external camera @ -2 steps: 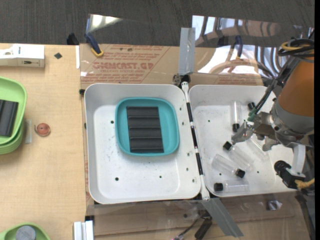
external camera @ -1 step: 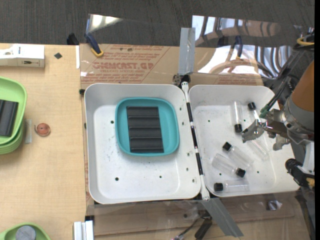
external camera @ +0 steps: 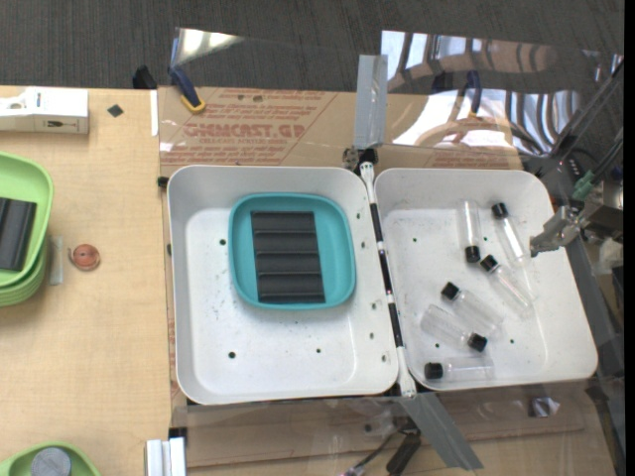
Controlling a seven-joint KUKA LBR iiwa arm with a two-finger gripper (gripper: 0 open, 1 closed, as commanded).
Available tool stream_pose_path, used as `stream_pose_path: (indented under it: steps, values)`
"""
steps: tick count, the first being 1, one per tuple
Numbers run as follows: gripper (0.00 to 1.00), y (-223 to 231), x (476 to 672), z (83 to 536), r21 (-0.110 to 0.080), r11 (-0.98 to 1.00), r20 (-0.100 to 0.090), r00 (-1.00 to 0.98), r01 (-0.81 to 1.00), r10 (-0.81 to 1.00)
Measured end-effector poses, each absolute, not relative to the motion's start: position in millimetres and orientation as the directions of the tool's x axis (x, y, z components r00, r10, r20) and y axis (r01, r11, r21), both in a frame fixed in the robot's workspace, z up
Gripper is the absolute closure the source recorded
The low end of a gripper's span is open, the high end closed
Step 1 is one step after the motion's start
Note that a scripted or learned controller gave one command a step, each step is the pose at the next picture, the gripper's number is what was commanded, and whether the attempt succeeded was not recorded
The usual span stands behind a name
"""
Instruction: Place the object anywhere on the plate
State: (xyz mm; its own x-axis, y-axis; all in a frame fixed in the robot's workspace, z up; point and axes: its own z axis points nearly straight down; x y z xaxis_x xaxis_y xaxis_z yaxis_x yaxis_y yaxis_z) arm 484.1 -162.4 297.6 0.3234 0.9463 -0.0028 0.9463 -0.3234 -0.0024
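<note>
A teal plate [external camera: 293,251] with a black ridged insert lies in the left white bin [external camera: 198,305], toward its back. Several clear vials with black caps lie scattered in the right white bin [external camera: 417,216], among them one at the back [external camera: 506,231], one in the middle [external camera: 474,305] and one by the front edge [external camera: 458,370]. My gripper [external camera: 552,238] hangs at the right rim of the right bin, just right of the back vials and touching none of them. Nothing is seen held in it.
A cardboard sheet [external camera: 258,122] lies behind the bins. On the wooden bench to the left are a green tray [external camera: 25,231], a small round orange piece [external camera: 85,257] and a white box [external camera: 45,112]. Cables and frame parts crowd the right side [external camera: 585,167].
</note>
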Motion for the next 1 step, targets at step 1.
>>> stream_pose_path:
  steps: [1]
  values:
    - [0.0,-201.2,521.3,410.0,-0.003,-0.408,-0.004,0.408,0.913,0.913]
